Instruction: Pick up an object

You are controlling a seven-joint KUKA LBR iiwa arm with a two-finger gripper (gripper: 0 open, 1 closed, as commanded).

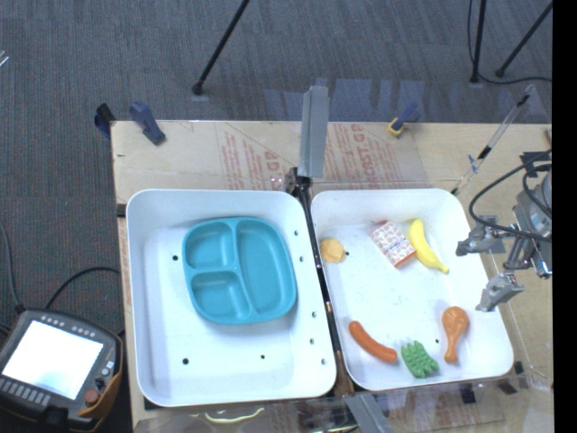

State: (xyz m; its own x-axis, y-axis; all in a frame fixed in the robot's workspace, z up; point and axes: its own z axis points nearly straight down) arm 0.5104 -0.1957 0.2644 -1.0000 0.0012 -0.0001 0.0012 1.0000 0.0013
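The right bin (478, 242) holds the things to pick: a banana (427, 245) beside a red-and-white packet (394, 244), a small round yellow piece (333, 251) near the left wall, a sausage (372, 342), a green leafy piece (418, 358) and a drumstick (454, 331) along the front. The tool (489, 269) hangs over this bin's right rim, fingers spread apart with nothing between them, touching none of the items. The left bin (149, 278) carries a blue divided plate (241, 270). Both sit on the worktop (225, 156).
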